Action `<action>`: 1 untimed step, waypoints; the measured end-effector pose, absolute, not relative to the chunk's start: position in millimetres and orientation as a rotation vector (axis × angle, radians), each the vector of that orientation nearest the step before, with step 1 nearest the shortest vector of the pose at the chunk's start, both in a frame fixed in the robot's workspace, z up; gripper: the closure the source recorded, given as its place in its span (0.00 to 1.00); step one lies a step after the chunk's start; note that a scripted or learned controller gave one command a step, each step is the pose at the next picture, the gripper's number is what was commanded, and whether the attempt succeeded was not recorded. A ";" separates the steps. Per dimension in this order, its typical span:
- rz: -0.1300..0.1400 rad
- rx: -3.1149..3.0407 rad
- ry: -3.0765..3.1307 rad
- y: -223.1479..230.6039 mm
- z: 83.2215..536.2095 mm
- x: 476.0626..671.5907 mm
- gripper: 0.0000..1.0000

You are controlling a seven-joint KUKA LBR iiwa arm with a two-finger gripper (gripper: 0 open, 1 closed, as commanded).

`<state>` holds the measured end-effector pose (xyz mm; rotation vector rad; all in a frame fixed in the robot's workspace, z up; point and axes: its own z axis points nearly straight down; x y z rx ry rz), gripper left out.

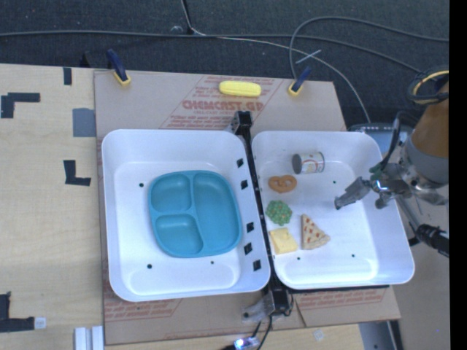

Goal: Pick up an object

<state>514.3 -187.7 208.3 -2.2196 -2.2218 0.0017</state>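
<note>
Showing red "CHEMCAST GP" lettering, cardboard sheet (211, 108) underlies both bins.

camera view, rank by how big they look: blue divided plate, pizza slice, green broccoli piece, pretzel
1. blue divided plate, by far the largest
2. pizza slice
3. green broccoli piece and pretzel look about alike, so I won't rank them against each other
</note>
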 end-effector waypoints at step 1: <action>0.006 -2.217 -2.218 -183.5 155.1 503.6 0.00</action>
